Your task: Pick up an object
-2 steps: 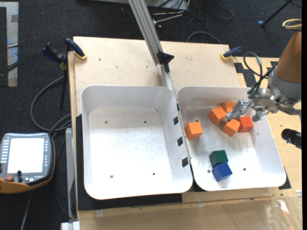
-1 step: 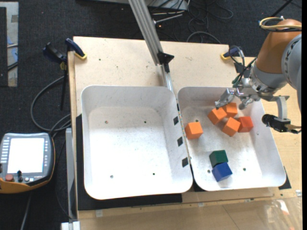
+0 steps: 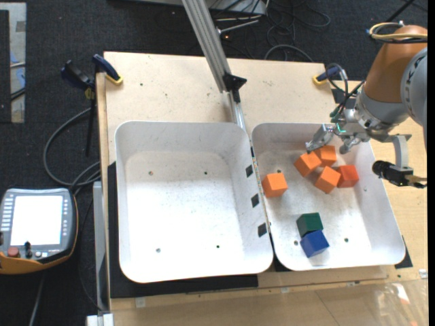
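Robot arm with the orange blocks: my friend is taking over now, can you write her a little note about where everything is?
Gripper: fingers spread open, holding nothing, poised at the far end of the right bin just above the orange cluster.
Blocks, all in the right bin: four orange blocks bunched together under the gripper, a lone orange block nearer the divider, a green block touching a blue block at the near end.
Done: the arm has reached the cluster.
Left: close on a block and lift it.
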